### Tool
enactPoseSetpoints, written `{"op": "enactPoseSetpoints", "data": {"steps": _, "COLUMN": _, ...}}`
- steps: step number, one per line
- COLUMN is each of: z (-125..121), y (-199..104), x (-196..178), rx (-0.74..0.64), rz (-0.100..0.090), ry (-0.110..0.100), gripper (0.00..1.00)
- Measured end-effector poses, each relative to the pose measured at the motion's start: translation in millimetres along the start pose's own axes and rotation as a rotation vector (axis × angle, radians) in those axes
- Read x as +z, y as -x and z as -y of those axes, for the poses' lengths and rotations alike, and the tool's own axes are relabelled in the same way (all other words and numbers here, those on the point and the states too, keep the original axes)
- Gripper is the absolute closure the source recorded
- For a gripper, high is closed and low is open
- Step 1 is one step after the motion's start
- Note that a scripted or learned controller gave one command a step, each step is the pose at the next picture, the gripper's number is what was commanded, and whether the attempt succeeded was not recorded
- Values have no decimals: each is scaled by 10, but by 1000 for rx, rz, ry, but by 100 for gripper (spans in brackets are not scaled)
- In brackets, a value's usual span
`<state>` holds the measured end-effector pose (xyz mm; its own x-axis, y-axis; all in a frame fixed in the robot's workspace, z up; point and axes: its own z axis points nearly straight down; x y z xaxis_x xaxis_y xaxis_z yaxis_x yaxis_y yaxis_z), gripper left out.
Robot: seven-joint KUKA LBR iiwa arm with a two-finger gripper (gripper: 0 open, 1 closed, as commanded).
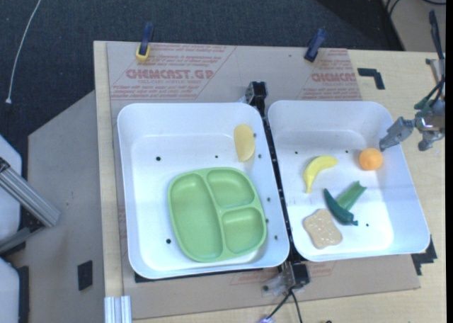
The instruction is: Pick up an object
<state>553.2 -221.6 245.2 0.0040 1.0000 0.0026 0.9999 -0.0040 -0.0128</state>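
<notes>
The right bin holds a yellow banana, an orange ball-shaped fruit, a dark green vegetable and a tan slice of bread. A pale yellow piece lies in the left bin, just above a green divided plate. My gripper hangs over the right bin's upper right rim, a little up and to the right of the orange fruit. Its fingers stand open with nothing between them.
Both bins rest on a cardboard-covered board held by a yellow clamp and a blue clamp at the back. A black clip joins the bins at the top, another at the bottom.
</notes>
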Motion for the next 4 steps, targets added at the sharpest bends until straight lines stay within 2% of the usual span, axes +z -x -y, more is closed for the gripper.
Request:
{"op": "enactPoseSetpoints", "data": {"steps": 1, "z": -26, "y": -8, "x": -76, "rx": -4, "rz": 4, "ry": 13, "gripper": 0}}
{"op": "enactPoseSetpoints", "data": {"steps": 2, "z": -129, "y": -38, "x": 436, "rx": -5, "rz": 1, "ry": 10, "gripper": 0}}
{"op": "enactPoseSetpoints", "data": {"steps": 4, "z": -147, "y": -98, "x": 1596, "rx": -4, "rz": 0, "ry": 7, "gripper": 0}}
